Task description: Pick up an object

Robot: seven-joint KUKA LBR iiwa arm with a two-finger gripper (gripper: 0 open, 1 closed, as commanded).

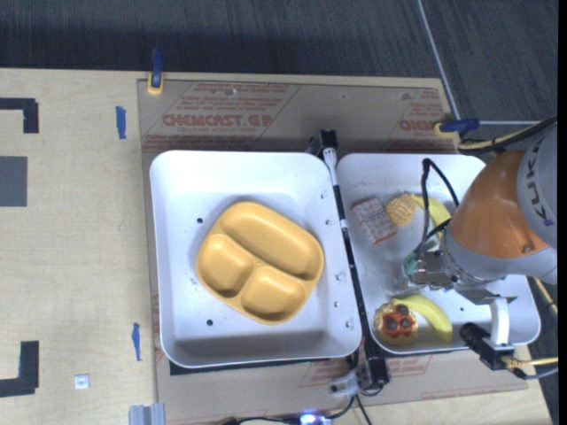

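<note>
The gripper [425, 271] is reaching down into the right bin [372, 171], and its metal tip is sitting at about the bin's centre, but the orange wrist band is covering it from above, so whether anything is being held or how wide it stands is something I cannot tell.

Just at five o'clock from the tip, a banana [431, 313] is lying against the near wall, curving from left to right. Touching its left end, at seven o'clock from the tip, a small round item with a red middle [396, 323] is resting. At eleven o'clock a wrapped packet [373, 219] is lying flat, and at twelve a yellow ridged piece [402, 207] is sitting beside it.

The banana is looking like the nearest candidate: probably light, smooth and a little slippery, so taking it across the thick middle seems wisest.

At nine o'clock, in the left bin [168, 237], a yellow compartment tray [259, 260] is lying alone.
</note>
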